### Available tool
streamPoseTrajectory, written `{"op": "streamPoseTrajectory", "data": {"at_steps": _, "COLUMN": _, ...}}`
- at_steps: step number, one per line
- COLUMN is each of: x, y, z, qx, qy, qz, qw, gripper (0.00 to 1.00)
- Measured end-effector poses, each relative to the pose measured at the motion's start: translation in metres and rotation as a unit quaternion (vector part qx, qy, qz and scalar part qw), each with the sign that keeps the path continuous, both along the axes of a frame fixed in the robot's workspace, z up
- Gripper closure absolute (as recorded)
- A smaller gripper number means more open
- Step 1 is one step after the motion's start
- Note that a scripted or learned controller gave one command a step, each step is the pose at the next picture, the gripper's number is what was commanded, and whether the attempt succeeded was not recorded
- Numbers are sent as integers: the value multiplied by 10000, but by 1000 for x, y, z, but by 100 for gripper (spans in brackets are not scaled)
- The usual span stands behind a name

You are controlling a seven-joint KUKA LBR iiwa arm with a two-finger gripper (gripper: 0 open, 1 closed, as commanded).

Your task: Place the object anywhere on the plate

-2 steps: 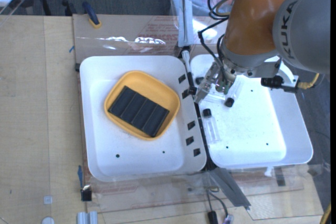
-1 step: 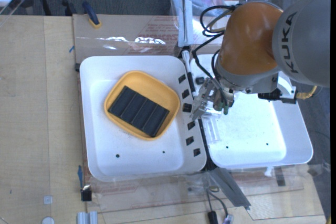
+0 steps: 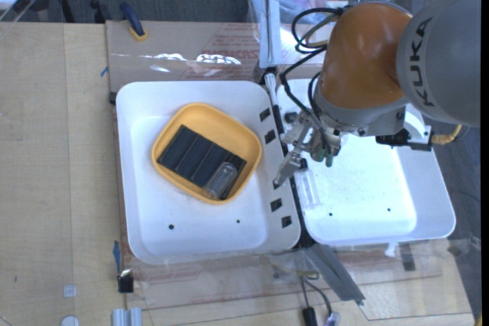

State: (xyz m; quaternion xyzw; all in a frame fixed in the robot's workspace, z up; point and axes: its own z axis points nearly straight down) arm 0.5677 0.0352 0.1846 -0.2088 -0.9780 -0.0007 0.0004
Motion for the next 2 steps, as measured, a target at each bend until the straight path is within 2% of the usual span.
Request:
{"op": "streamPoseTrajectory", "data": {"at_steps": 1, "x": 5, "y": -61, "z": 37, "qx": -5, "qy": -29, "qz": -147, "qw": 9999, "gripper": 0}}
{"op": "streamPoseTrajectory", "data": {"at_steps": 2, "x": 7, "y": -61, "z": 47, "qx": 6, "qy": -59, "qz": -162, "qw": 9999, "gripper": 100}}
